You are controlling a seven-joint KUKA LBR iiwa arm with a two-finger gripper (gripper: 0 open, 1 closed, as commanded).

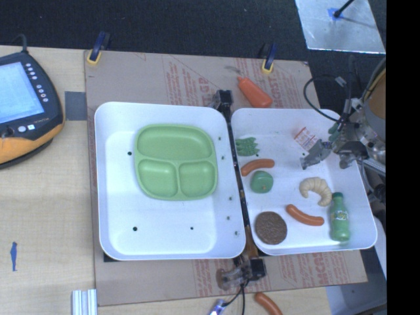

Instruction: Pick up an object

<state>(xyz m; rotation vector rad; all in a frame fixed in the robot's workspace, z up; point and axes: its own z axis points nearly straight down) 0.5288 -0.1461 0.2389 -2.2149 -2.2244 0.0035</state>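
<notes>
Camera view. The surface [52,202] carries two shallow white bins side by side on a brown board held by clips at its far edge.

The left bin [118,231] holds one green divided tray [176,161], lying flat toward the far side of the bin.

The right bin [357,189] holds the candidate objects for the pick:
- a green leafy piece [247,146] at the left wall;
- a sausage [257,167] just near of it;
- a green round fruit [262,182] touching or just beside that sausage;
- a brown round patty [270,227] at the near left;
- a second sausage [304,215] to the right of the patty;
- a croissant [317,189] in the middle;
- a green bottle [339,216] lying at the near right wall;
- a small packet [304,137] toward the far side.

An orange carrot [253,92] lies outside the bins on the board, far of the right bin. A handheld pendant [26,107] rests at the far left of the surface.

The tool [333,156] enters from the right and stands over the right bin, far-right of the croissant and right of the packet. Its two fingers are spread wide apart, with nothing between them. This posture suits a descent onto an object; no object is lifted yet. The croissant is judged the closest target. The objects lie well apart in most cases, which leaves room for the fingers.
</notes>
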